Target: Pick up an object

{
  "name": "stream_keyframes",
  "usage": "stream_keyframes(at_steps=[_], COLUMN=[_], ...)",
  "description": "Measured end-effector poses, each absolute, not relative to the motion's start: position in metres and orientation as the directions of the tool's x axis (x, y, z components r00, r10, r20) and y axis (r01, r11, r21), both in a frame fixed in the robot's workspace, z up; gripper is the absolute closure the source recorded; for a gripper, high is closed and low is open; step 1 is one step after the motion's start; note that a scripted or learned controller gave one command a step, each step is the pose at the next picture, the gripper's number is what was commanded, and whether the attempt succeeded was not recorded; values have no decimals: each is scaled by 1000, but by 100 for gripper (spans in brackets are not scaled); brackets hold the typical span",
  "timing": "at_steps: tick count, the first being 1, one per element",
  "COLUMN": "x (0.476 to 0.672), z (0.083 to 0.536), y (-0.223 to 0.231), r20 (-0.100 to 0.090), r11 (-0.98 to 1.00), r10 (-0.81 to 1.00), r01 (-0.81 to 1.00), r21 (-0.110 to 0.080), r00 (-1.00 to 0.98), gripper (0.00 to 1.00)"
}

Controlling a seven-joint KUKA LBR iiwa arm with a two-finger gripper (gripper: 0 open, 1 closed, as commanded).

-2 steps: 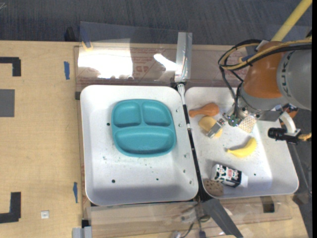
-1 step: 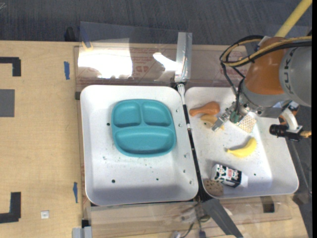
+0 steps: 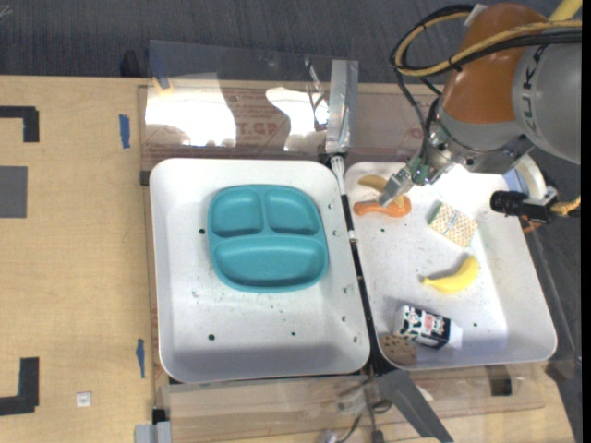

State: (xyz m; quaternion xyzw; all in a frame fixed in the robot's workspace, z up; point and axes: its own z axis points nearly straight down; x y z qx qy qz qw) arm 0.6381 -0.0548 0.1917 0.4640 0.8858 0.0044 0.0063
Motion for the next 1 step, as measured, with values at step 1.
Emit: stream_keyframes(at_steps=[1], x=[648], z=[185], y=[1], r20=[-1], r11=[343], r10=[939], r01=[939], r21=[4], r00=[-343], gripper=[100])
